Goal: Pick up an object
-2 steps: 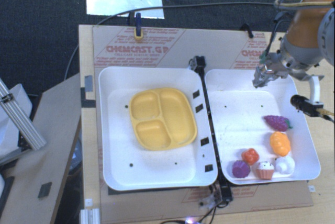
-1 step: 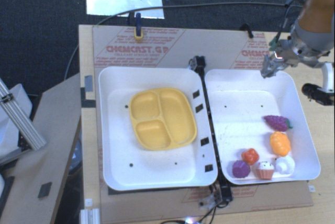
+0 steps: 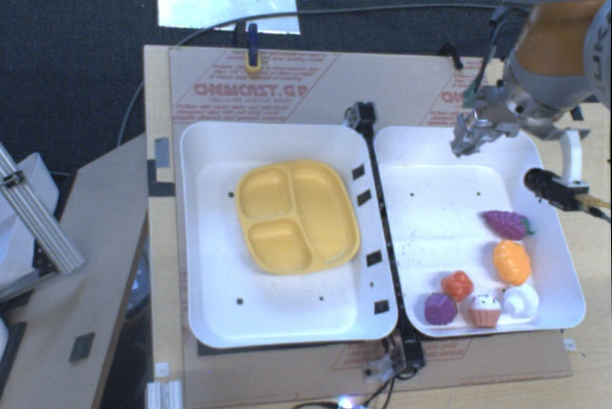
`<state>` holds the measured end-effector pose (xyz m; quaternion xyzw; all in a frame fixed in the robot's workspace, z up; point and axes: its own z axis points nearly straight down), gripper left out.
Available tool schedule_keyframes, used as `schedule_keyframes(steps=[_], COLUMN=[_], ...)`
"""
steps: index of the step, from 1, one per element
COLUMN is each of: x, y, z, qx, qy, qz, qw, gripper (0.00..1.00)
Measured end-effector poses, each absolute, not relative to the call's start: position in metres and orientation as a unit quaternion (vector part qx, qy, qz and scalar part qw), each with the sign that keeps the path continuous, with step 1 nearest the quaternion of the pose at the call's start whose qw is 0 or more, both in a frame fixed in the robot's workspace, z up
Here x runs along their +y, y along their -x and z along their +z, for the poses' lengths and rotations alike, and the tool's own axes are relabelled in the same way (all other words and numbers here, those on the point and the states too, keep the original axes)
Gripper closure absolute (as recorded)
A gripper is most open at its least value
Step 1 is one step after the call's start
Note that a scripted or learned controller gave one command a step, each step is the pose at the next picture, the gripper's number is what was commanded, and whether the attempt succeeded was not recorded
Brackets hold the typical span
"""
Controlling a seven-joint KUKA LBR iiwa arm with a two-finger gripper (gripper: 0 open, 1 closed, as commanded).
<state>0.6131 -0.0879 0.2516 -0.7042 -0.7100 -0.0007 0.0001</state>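
Hovering above right bin (image 3: 421,235), gripper (image 3: 466,141) state impossible to tell.
Toy cluster lying well off toward near-right corner; purple grapes (image 3: 506,224) closest.

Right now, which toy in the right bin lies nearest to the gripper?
The purple grape bunch; it lies farthest up the bin toward the gripper, above the cluster.

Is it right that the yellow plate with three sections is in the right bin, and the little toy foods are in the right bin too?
Not quite. The camera view shows the yellow plate lying in the left bin, not the right one. The little toy foods are indeed in the right bin.
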Motion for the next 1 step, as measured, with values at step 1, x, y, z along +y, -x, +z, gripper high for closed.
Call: schedule_keyframes(steps=[1], x=[-0.0273], y=[-0.5936], z=[0.2483], qx=[-0.71], qy=[0.704], qz=[-0.0006], qw=[0.0], gripper=[1.0])
